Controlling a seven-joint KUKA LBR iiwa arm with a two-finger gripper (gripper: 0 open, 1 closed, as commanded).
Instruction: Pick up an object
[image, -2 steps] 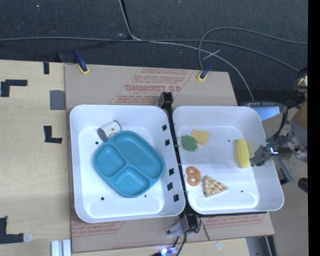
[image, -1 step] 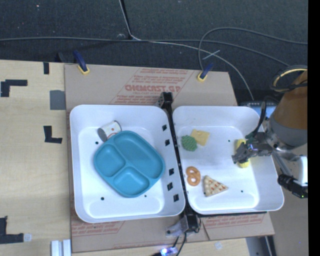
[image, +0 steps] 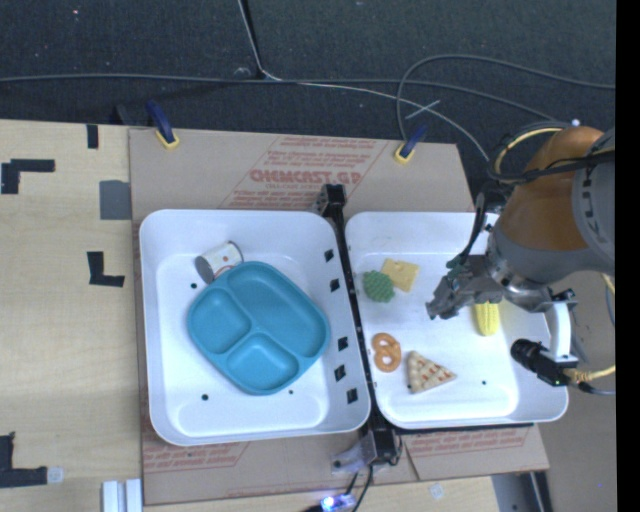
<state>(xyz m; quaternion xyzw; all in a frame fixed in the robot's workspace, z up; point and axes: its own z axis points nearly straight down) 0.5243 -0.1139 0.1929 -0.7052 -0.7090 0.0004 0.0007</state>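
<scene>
Grey arm (image: 545, 225) low, wrist bent leftward

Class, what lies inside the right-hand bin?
Inside the right bin: green broccoli, cheese wedge, pretzel, pizza slice, yellow corn. The gripper and arm cover part of the floor.

The bulky grey robot arm (image: 600, 215) had a fat orange band (image: 555, 185) above the wrist, a yellow cable looped around it, and a dark metal two-finger gripper (image: 441, 305).

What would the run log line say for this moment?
hand over right bin | nothing seen held | corn beside it | blue tray in left bin
</scene>
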